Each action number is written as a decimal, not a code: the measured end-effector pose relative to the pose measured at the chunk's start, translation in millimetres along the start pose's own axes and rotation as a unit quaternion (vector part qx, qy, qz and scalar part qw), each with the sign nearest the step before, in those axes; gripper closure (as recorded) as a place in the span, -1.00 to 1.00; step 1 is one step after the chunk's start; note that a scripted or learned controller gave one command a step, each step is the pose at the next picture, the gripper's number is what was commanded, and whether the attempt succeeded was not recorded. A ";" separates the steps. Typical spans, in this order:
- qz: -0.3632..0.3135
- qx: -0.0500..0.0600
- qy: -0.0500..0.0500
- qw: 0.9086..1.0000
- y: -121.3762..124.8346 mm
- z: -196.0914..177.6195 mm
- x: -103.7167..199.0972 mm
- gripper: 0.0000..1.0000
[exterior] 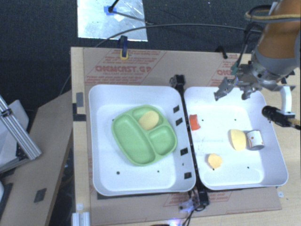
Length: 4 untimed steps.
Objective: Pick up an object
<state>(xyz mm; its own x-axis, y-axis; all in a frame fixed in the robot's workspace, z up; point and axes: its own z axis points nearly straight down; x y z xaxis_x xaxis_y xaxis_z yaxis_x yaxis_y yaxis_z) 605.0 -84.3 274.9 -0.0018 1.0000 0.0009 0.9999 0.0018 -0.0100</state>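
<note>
The claw (233, 92) hangs open, holding nothing, above the right bin's (268, 173) far edge; a yellow piece (237, 140) lies in that bin beside a can (255, 140).

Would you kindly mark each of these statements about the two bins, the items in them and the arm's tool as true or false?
1. A green divided plate lies in the left bin. True.
2. The yellow item on the plate sits in the plate's long compartment. False: it sits in one of the smaller compartments, at the far side.
3. The tool holds the orange block. False: the block lies on the floor of the right bin, near its left wall, apart from the tool.
4. The tool hangs over the far edge of the right bin. True.
5. The right bin holds two yellow items. True.
</note>
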 end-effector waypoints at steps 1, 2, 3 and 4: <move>-0.001 -0.006 0.000 1.000 1.8 -6.5 0.1 -1.00; -0.002 -0.004 0.000 1.000 5.3 44.4 10.1 -1.00; 0.000 -0.004 0.000 1.000 2.4 87.9 15.1 -1.00; 0.000 -0.004 0.000 1.000 2.8 140.0 15.4 -1.00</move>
<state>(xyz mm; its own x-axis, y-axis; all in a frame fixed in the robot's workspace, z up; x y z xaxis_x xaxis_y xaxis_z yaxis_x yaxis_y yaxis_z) 606.4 -68.8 134.9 -0.0011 1.0000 0.0001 1.0000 0.0011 -0.0028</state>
